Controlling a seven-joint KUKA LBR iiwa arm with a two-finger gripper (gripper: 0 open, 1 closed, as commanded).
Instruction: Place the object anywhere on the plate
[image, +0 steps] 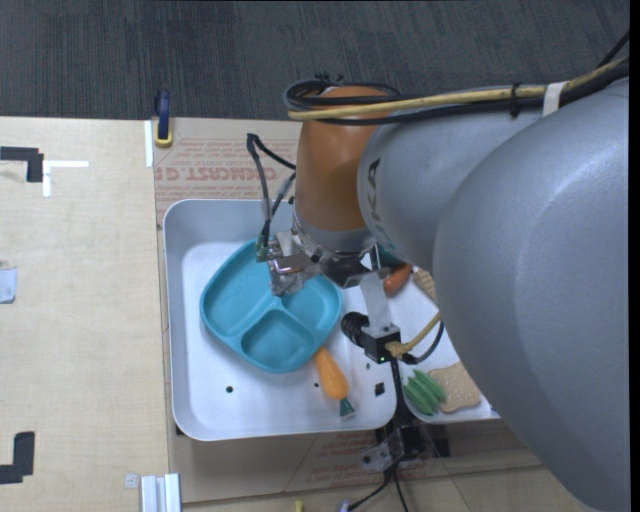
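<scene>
Lying in the white bin (200, 400) just off the plate's near right edge, the toy carrot (331, 377) rests on the bin floor with its green tip pointing toward the bin's near rim. The blue divided plate (250, 310) sits tilted in the middle of the bin. The claw (284, 272) hangs over the plate's far right part; whether it is wide or narrow cannot be told, and nothing shows between its tips. A green vegetable (424, 390) and a slice of bread (462, 388) lie near the bin's near right corner.
</scene>
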